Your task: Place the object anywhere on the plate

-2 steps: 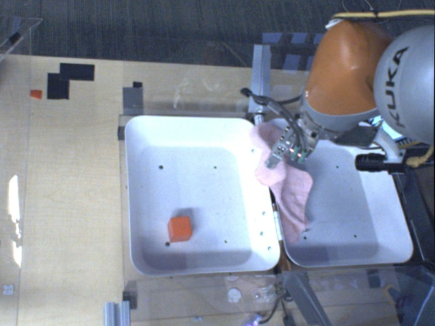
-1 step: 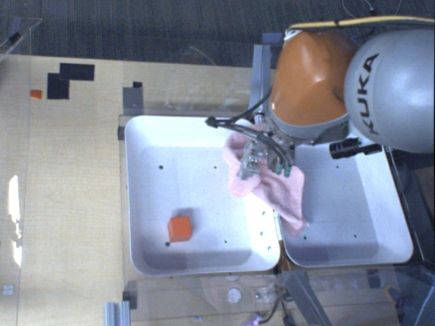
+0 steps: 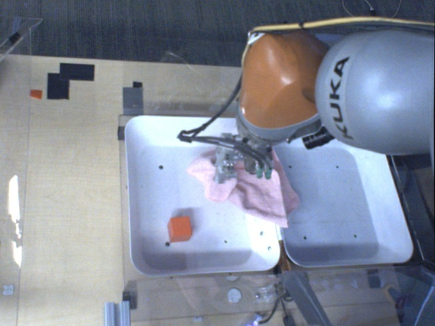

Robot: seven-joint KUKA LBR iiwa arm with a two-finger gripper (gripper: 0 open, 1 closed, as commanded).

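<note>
Resting on a pale wooden bench (image 3: pixel 68 202) are two shallow white bins with rounded corners; dark ribbed carpet lies beyond. The left bin (image 3: pixel 146 182) is the landmark: in its near-left part sits a small orange cube (image 3: pixel 180 229), and a crumpled pink cloth (image 3: pixel 255 192) drapes toward its right wall. The gripper (image 3: pixel 234 167) hangs over that cloth; whether it is parted or closed cannot be told.

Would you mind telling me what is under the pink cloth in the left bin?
The pink cloth lies crumpled on the left bin's white floor, gripper above it. Anything beneath the cloth is covered.
</note>
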